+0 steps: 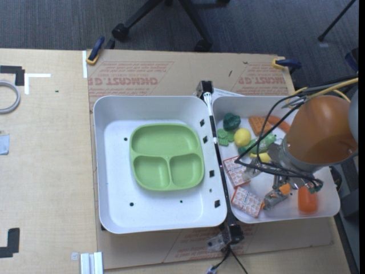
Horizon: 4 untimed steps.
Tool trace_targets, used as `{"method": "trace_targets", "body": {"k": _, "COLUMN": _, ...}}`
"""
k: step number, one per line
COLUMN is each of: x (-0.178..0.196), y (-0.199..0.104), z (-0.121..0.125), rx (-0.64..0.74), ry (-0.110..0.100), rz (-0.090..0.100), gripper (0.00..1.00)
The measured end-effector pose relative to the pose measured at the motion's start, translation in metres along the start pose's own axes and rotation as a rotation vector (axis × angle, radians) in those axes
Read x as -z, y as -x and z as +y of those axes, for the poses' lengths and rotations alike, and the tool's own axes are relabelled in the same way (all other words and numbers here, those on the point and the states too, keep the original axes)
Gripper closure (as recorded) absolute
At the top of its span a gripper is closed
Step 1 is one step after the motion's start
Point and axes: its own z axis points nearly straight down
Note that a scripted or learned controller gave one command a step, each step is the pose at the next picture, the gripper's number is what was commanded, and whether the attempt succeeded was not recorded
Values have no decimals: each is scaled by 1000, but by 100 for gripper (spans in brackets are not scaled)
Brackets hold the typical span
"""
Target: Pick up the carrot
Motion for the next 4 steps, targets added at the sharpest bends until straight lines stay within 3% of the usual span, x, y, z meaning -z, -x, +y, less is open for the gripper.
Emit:
{"method": "trace_targets", "body": {"k": 1, "x": -5, "y": -38, "z": -76, "rx": 229, "ry": 12, "rz": 9, "gripper": 0}}
{"method": "trace_targets", "body": {"k": 2, "x": -5, "y": -35, "z": -74, "rx": 638, "ry": 16, "rz": 7, "gripper": 0}}
{"method": "trace_targets", "body": {"k": 3, "x": -5, "y": -31, "z": -32, "rx": 799, "ry": 17, "rz": 6, "gripper": 0}}
{"method": "trace_targets", "body": {"k": 4, "x": -5, "y": -32, "z": -32, "rx": 799, "ry": 17, "rz": 6, "gripper": 0}}
